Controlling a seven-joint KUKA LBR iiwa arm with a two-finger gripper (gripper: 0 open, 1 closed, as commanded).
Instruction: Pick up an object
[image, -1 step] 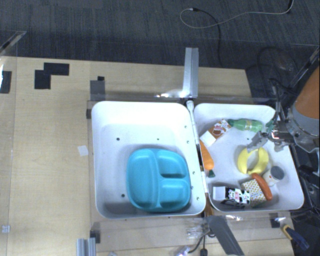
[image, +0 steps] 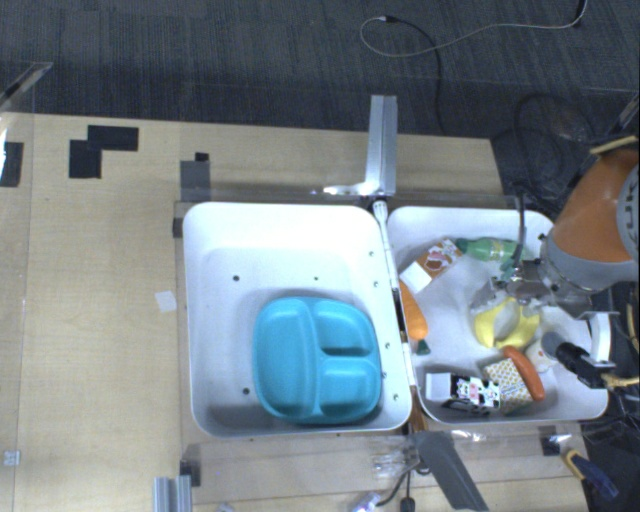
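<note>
The right bin (image: 450, 225) holds several small items: a green bottle (image: 487, 248), a yellow banana-like toy (image: 503, 325), an orange carrot-like piece (image: 414, 316) by the divider, a red and orange item (image: 527, 369), a small white packet (image: 437, 259) and a black and white box (image: 462, 389). My gripper (image: 512, 290) hangs low over the right bin, just above the yellow toy, with the orange-banded arm (image: 600, 215) reaching in from the right. Nothing shows plainly between its fingers. The left bin (image: 215, 300) holds a blue divided tray (image: 318, 359).
A metal post (image: 383, 140) stands behind the seam between the bins. The arm's body covers the right bin's far right side. Cables lie on the dark floor at the back. Wooden benchtop spreads out to the left of the bins.
</note>
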